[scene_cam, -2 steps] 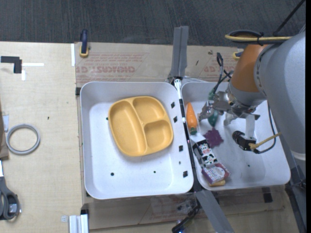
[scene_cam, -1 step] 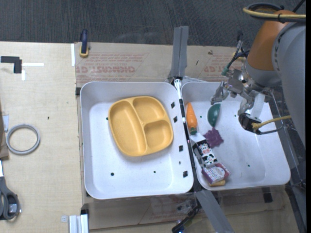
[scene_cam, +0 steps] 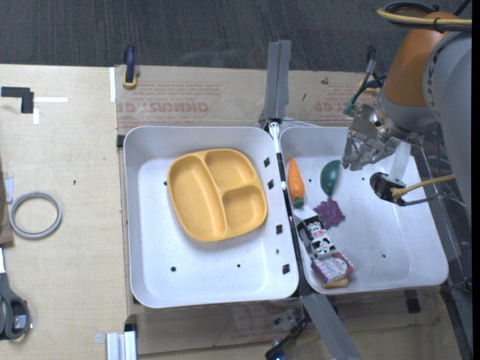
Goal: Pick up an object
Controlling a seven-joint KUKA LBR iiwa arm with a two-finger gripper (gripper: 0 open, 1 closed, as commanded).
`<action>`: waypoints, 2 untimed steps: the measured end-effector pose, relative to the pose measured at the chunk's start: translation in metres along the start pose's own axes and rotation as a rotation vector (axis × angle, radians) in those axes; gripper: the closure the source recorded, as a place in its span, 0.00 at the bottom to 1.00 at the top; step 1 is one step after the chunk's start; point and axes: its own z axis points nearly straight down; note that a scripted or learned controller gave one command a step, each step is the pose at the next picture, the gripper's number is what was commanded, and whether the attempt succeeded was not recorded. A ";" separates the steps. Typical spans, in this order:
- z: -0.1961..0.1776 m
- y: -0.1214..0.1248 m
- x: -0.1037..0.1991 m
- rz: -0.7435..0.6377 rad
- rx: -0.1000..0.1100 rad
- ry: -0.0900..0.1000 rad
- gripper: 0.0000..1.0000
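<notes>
A dark green object (scene_cam: 330, 177) lay in the right bin (scene_cam: 420, 261), near the carrot (scene_cam: 295, 182) and purple piece (scene_cam: 329, 213). The gripper (scene_cam: 360, 158) was positioned just right of it, above the bin; its opening could not be told, nothing seen held. A yellow divided plate (scene_cam: 217, 193) sat in the left bin (scene_cam: 142, 223).

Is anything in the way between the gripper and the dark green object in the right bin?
Nothing visible. The gripper hangs just right of the dark green object, with bare bin floor between. The carrot lies on its far side.
</notes>
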 end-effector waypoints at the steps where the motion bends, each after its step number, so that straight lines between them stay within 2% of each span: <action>1: 0.000 0.000 0.000 0.001 0.001 0.000 0.00; 2: 0.084 0.007 -0.004 -0.032 -0.002 0.004 0.00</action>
